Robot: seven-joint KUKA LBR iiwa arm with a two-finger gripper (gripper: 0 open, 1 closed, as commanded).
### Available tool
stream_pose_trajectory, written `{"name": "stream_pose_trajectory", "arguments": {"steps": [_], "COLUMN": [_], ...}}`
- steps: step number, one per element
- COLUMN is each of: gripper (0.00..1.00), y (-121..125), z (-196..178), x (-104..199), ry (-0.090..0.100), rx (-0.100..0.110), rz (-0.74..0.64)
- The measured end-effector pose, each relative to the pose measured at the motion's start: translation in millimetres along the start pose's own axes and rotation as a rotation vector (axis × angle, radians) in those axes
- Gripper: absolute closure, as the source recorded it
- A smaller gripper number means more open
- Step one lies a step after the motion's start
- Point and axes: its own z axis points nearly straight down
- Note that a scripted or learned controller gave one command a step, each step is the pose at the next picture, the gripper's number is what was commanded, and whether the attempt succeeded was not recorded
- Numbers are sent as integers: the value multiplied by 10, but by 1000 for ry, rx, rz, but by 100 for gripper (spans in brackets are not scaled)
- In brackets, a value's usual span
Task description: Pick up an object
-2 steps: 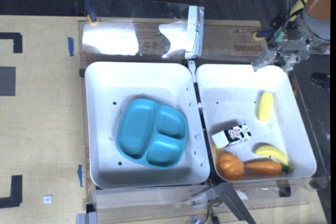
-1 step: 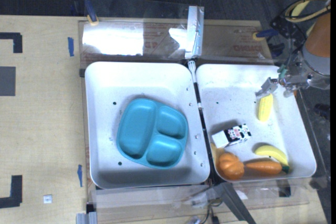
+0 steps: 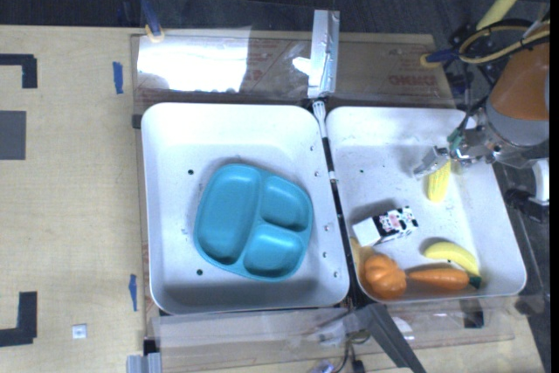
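Two shallow white bins side by side on the bench. Left bin holds a blue divided plate, three compartments, lying about the middle, nothing in it. Right bin holds the pickable stuff: a small yellow corn cob toward the far right part, a black-and-white cow-patterned box near the middle, an orange round fruit at the near-left corner, a carrot touching it along the near edge, and a banana just above the carrot toward the near-right corner.

Arm comes in over the right bin's far-right corner. Gripper sits low, just above the corn cob's top end, close or touching, can't separate. Cannot tell whether the tool is spread or pressed together; metal parts blur together there. Nothing visibly pinched.

Step, judged: approach or descent onto the corn cob, grasp not confirmed. Next move needs the tool straddling the cob across its narrow width, closing firmly, then a straight lift. Cob is rounded and lies near the bin's wall, so it may roll or slip out.
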Motion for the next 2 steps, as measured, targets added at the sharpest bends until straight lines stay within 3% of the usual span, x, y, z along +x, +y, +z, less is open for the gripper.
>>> {"name": "stream_pose_trajectory", "arguments": {"steps": [1,2], "gripper": [0,100], "y": [-174,-180], "z": [89,-14], "x": [42,5], "ry": [7,-3], "rx": [-3,-3], "rz": [72,74]}}
